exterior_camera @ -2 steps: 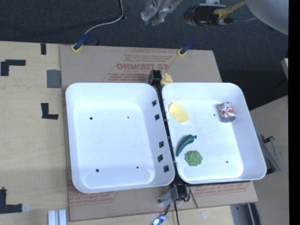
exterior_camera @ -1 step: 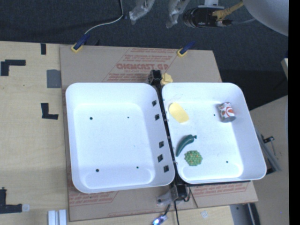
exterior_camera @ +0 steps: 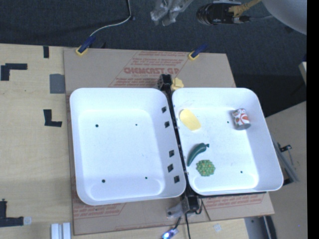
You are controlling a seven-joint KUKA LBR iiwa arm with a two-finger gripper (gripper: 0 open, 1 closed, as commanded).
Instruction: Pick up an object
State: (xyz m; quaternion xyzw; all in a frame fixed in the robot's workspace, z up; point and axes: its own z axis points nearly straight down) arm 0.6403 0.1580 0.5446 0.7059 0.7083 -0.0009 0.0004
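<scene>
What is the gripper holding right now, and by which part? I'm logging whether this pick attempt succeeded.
Nothing is visibly held. The gripper is up above the bench, beyond the bins, with no object between its fingers.

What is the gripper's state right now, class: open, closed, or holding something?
Gripper: raised beyond the bins' far edge, nothing seen in it; open or closed cannot be told.

The gripper (exterior_camera: 167,15) hangs at the top of the view, past the bench's far edge, pointing down-left and blurred, with the grey arm (exterior_camera: 286,4) bulking large in the top right corner.
</scene>
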